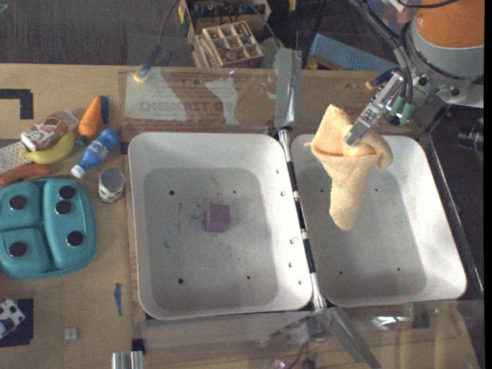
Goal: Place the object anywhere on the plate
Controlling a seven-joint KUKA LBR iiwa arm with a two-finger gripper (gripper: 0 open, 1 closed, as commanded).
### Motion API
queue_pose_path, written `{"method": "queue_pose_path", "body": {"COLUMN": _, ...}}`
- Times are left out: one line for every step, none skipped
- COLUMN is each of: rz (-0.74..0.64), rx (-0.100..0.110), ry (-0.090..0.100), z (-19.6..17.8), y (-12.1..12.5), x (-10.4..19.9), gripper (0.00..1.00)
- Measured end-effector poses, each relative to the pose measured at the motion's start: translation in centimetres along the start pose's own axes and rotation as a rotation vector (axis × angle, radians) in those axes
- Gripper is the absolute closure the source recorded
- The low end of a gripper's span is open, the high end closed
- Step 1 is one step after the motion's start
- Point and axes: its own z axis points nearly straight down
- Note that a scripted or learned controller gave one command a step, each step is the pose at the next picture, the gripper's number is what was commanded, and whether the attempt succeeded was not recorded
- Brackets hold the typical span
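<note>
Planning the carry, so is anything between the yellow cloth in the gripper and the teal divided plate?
Yes. The left bin lies between the yellow cloth, pinched in the gripper, and the teal divided plate, with a purple block on its floor. A small can stands by the plate's upper right.

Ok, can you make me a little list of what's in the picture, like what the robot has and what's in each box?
gripper: shut on the yellow cloth, which hangs from it
cloth position: lifted, dangling over the right bin
left bin: a small purple block near the middle
left of the bins: blue tray, banana, carrot, small bottle
</note>
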Motion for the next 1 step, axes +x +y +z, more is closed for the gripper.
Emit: {"method": "queue_pose_path", "body": {"rz": -0.037, "rx": -0.001, "ry": 0.003, "z": 21.91, "y": -0.59, "x": 5.13, "gripper": 1.00}}
